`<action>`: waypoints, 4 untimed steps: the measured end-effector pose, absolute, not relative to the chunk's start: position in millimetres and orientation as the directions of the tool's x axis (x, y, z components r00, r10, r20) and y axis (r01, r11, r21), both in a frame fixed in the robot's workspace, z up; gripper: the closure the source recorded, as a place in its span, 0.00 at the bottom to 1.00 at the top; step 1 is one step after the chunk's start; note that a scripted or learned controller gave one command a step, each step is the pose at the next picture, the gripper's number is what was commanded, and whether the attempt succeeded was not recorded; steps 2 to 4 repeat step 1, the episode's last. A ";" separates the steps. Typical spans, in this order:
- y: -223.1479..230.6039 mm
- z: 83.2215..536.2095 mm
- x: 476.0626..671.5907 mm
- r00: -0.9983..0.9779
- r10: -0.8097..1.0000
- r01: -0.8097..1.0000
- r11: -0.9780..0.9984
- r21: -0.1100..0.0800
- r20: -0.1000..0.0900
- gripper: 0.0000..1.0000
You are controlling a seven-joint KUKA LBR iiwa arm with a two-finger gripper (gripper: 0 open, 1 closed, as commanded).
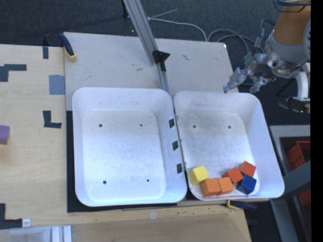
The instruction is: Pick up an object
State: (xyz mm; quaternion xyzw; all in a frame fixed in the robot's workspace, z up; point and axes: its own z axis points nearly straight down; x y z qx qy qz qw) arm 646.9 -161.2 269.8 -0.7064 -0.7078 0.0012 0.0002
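Your claw (243, 83), fingers spread and holding nothing, hovers past the right bin's (262, 120) far rim; bring it down to the near corner and take the yellow cube (199, 174), which stands slightly apart from the clustered blocks.

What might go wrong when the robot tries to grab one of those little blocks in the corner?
The blocks, like the yellow block and blue block, sit bunched and touching, so the pincer may catch two or just push them apart. They also lie against the near wall of the right bin, so a finger could bump that rim. The pincer is up at the far edge, so it has a long reach.
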 end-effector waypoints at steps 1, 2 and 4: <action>-95.8 144.6 576.6 -0.002 1.000 1.000 0.002 -0.013 0.003 0.00; -95.8 144.6 576.6 -0.002 1.000 1.000 0.002 -0.013 0.003 0.00; -95.8 144.6 576.6 -0.002 1.000 1.000 0.002 -0.013 0.003 0.00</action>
